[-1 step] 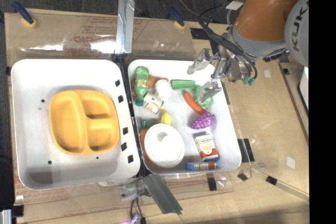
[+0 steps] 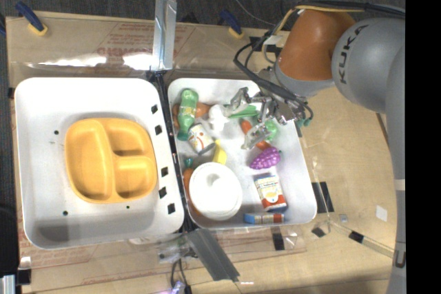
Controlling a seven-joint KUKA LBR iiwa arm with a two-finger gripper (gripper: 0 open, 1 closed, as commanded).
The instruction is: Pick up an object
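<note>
Hand (image 2: 256,122) low among toys — grip perhaps unclear

Arm (image 2: 358,65) low, wrist perhaps tilted

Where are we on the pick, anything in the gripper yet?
Done: the gripper is down inside the right bin, among the toys above the purple grapes. In hand: nothing I can confirm; the clutter hides its tips. Left: grasp and lift. The yellow tray sits in the left bin.

Hand (image 2: 253,122) low in cluttered right bin (image 2: 303,179), beside purple grapes (image 2: 265,158).
</note>
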